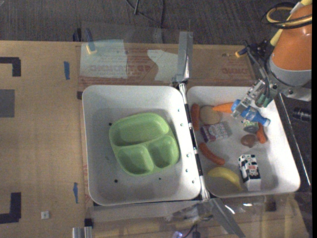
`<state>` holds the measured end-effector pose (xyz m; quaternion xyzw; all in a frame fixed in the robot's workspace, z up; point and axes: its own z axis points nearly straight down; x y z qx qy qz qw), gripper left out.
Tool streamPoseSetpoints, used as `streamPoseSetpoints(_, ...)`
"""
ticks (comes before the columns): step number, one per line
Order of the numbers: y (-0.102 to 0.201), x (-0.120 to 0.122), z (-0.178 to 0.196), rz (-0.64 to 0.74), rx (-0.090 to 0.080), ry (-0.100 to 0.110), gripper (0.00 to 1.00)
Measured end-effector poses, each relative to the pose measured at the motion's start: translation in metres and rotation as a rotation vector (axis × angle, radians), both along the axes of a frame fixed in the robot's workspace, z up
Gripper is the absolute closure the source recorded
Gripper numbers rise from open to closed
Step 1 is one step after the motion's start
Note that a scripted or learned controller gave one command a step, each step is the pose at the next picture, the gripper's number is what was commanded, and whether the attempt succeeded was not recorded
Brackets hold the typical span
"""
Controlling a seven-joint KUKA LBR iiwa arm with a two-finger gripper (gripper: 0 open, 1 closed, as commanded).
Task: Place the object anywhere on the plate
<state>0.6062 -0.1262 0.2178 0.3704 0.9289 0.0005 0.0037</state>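
plate [143, 144], light green with three compartments, lies a little tilted in the middle of the left bin [94, 108] and nothing rests on it. the right bin [290, 177] carries the loose things: an orange carrot [223, 107] near the top, a brown sausage [195, 115] standing along the left wall, a tan potato-like lump [209, 115] just beside it, a small purple and white packet [216, 131] below that, a second reddish sausage [211, 153] lying slantwise, a yellow banana [225, 177] near the front edge, and a white carton with black patches [249, 171] just right of the banana. a brown rounded piece [248, 140] and an orange-red piece [261, 134] lie close together towards the right wall. the arm, grey with its orange band [294, 48], reaches in at the upper right corner, and the pincer [246, 108] hangs over the upper part of the right bin, just right of the carrot tip. a blue object [256, 116] sits right under its tip, touching or nearly so, but whether the pincer is clenched on it or released cannot be told at this slant. the wooden worktop [39, 133] around the bins bears strips of blue tape [66, 69] and black corner marks [12, 66].
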Motion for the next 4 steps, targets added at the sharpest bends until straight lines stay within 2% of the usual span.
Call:
streamPoseSetpoints(1, -0.014, 0.043, 0.045, 0.205, -0.002, -0.003, 1.0)
streamPoseSetpoints(2, -0.015, 0.033, 0.094, 0.579, -0.005, -0.003, 1.0)
streamPoseSetpoints(3, -0.002, 0.006, 0.108, 0.635, -0.002, 0.002, 1.0)
streamPoseSetpoints(4, 0.009, -0.049, 0.104, 0.652, -0.002, 0.002, 1.0)
